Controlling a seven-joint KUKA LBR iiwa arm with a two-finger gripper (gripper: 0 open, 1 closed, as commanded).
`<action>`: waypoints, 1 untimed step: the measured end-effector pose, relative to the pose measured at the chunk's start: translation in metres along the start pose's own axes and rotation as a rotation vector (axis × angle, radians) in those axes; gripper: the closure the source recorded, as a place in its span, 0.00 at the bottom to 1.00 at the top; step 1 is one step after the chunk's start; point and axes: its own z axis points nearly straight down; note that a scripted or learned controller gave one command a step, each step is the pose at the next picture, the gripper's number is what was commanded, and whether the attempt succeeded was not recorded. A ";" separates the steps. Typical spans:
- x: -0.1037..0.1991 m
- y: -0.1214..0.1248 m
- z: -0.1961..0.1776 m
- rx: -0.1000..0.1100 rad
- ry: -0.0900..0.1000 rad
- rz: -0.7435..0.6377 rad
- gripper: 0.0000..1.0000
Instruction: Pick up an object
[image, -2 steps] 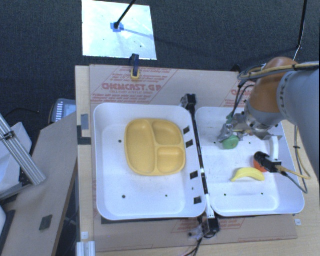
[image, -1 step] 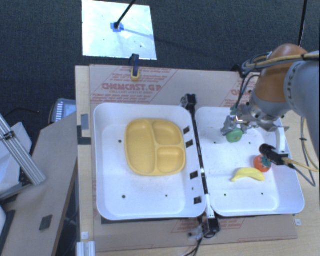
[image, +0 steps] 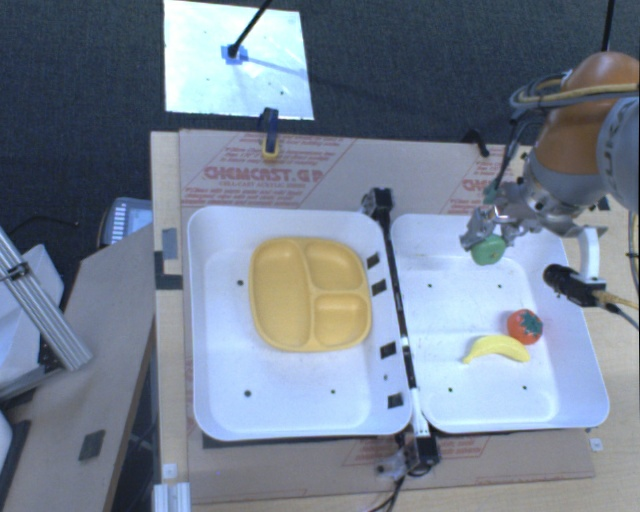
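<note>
Two shallow white bins sit side by side on the surface, w/ a black clip strip (image: 392, 300) running down the seam between them – taking that strip as the landmark. Left of the strip, the left bin (image: 215, 400) carries a yellow divided plate (image: 308, 294), three compartments, lying flat near the bin's middle and just beside the strip. Right of the strip, the right bin (image: 480, 400) holds a yellow banana (image: 496, 349) lying flat, well apart from the strip toward the bin's far side, and a small red tomato-like fruit (image: 524, 325) w/ a green top just above and right of the banana, near it but whether touching is hard to say. The grey arm w/ its orange band (image: 590, 110) reaches in from the right, wrist over the right bin's upper part. The pincer (image: 484, 240) is up there too, right of the strip and near the bin's top edge, closed around a small green round object (image: 489, 251) – the green piece shows between the fingers, approx. over the bin floor; can't tell if it is lifted or resting on it. Banana and red fruit lie well below the pincer, untouched
</note>
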 end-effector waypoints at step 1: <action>0.000 0.002 -0.053 0.000 0.000 -0.002 1.00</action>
